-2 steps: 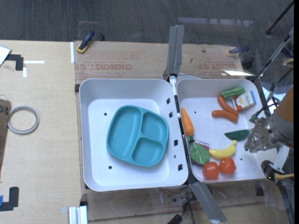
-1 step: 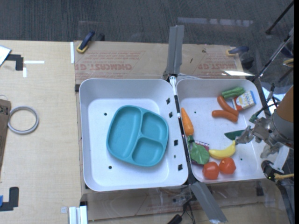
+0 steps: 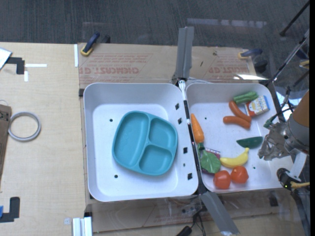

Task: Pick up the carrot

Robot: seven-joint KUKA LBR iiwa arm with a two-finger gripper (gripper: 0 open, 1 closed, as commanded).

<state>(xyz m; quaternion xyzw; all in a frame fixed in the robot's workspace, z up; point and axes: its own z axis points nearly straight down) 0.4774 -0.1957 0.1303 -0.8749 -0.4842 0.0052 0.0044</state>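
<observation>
Left bin (image 3: 96, 146) holds a teal three-section plate (image 3: 145, 142), sitting a bit tilted. Right bin (image 3: 216, 93) has the toys: carrot (image 3: 197, 128) lying against its left wall, tip toward the far side, well apart from the gripper. Also banana (image 3: 235, 158), two tomatoes (image 3: 231, 177), leafy green piece (image 3: 210, 162), two red sausages (image 3: 237, 117). Gripper (image 3: 273, 146) at the right bin's right edge, near the dark green leaf (image 3: 250, 142); can't tell how far it's open, nothing seen in it
</observation>
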